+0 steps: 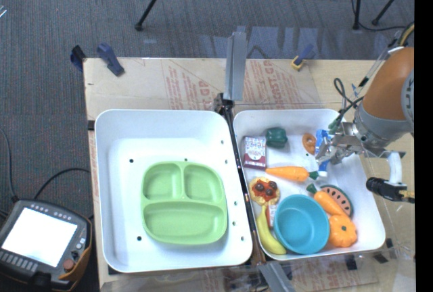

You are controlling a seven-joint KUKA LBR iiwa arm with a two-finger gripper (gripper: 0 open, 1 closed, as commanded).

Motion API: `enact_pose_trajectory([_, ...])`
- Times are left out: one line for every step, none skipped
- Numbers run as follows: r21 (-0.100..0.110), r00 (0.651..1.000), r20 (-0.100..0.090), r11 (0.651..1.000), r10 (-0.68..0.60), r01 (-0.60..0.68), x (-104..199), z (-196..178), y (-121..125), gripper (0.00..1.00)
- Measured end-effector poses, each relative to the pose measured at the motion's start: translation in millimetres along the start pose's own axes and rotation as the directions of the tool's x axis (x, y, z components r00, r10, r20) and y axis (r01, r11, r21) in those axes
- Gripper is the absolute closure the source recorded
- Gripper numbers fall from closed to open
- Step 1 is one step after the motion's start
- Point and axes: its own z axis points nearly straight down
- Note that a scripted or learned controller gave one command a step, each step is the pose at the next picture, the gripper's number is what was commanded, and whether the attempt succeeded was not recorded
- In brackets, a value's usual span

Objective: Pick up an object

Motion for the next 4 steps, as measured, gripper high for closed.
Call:
enact_pose_trajectory([-0.004, 0.985, 0.005, 0.985, -0.172, 0.172, 6.7, -17.3, -27.6, 1.00])
enact_pose_trajectory([-0.003, 0.985, 0.004, 0.985, -0.170, 0.170, 6.1, -16.6, -28.1, 0.00])
enact_pose_trajectory([0.002, 0.985, -0.002, 0.985, -0.172, 0.172, -6.3, 30.9, -98.2, 0.00])
enact_pose_trajectory([-0.004, 0.987, 0.003, 0.987, -0.162, 0.162, -10.4, 19.5, -97.0, 1.00])
